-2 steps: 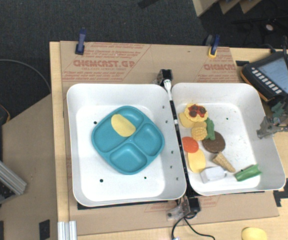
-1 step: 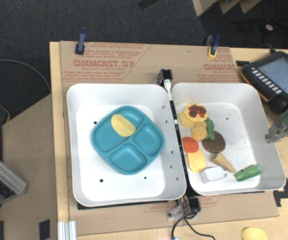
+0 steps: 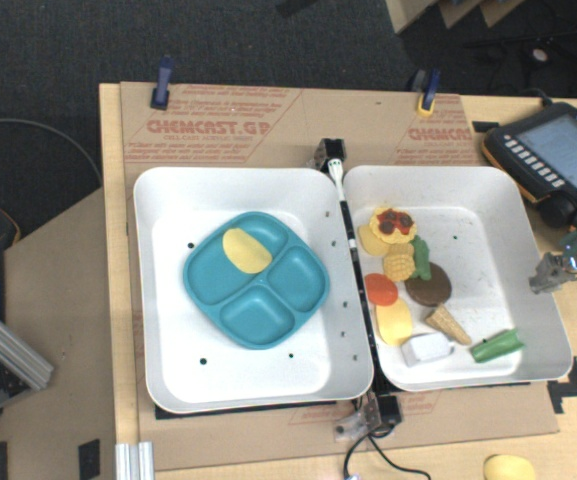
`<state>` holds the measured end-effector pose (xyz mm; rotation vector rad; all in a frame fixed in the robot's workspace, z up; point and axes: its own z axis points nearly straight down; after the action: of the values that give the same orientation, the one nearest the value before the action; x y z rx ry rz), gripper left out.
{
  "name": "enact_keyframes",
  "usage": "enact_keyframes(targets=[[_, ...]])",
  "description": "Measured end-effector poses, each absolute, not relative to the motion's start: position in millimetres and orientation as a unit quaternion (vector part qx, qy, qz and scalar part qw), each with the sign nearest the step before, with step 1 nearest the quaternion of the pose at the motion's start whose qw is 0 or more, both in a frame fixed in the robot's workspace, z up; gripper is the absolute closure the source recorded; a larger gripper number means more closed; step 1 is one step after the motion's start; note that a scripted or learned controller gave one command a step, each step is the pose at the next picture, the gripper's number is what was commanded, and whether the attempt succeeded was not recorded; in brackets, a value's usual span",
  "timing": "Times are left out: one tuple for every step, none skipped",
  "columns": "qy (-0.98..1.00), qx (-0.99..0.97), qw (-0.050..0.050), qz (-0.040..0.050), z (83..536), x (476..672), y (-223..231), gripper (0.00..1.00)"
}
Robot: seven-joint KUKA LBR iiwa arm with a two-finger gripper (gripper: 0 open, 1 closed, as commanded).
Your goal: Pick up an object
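A teal divided plate (image 3: 257,279) is sitting in the left bin (image 3: 168,368) with a yellow piece (image 3: 246,250) lying in its top compartment, while toy foods (image 3: 408,273) are crowding the right bin (image 3: 488,208).

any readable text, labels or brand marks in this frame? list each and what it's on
"CHEMCAST G P": red print on the brown board under the bins, upper left; the end runs blurred.
"CHEMCAST": the same red print, partly cut off, on the board's upper right, near the yellow clamp.
Smaller red lines under both prints: too blurred to read.
Screen of the handheld pendant at right: nothing legible.
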<state>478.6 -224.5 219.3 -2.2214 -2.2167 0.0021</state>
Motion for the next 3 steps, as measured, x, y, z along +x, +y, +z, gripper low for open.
enact_keyframes(targets=[[-0.707, -0.707, 0.002, 0.0005, 203, 478.8, -223, 1.0], [-0.707, -0.707, 0.002, 0.0006, 177, 478.6, -223, 1.0], [-0.707, -0.707, 0.003, 0.0008, 131, 478.3, -223, 1.0]])
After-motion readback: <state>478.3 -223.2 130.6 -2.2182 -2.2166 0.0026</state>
